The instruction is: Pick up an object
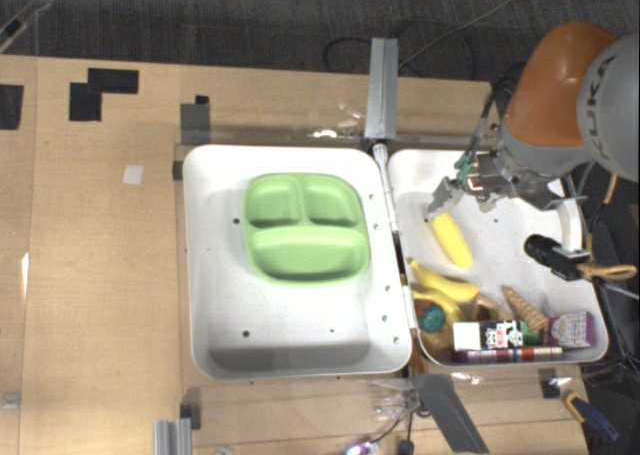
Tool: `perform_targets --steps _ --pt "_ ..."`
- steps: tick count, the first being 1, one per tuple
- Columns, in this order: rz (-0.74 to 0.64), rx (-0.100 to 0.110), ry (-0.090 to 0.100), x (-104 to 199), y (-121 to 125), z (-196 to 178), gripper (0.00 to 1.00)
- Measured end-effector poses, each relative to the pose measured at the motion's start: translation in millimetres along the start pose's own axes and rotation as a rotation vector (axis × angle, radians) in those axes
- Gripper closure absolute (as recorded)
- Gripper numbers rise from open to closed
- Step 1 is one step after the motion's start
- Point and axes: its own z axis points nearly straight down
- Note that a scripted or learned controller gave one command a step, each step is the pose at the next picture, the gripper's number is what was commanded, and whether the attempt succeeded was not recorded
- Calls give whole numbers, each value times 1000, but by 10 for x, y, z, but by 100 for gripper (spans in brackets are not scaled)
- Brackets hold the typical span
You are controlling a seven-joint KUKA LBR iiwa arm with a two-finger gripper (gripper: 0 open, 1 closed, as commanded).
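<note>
Camera view: gripper (443, 199) hangs in the right bin (574, 358), just above the yellow corn cob (450, 240), claw spread and gripping nothing. I'd drop straight down, straddle the cob across its narrow side, then squeeze. Count: two white bins, one green divided tray (304, 226) in the left bin (215, 273), one banana (445, 288), one ice cream cone (525, 309), one marker (515, 352)

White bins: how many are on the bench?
2. The left bin holds a green tray; the right bin holds small objects, with the gripper over it.
</note>
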Motion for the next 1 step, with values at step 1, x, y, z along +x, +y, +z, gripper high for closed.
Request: perform_targets --steps 1 --pt "17 0 0 -372 -23 951 0"
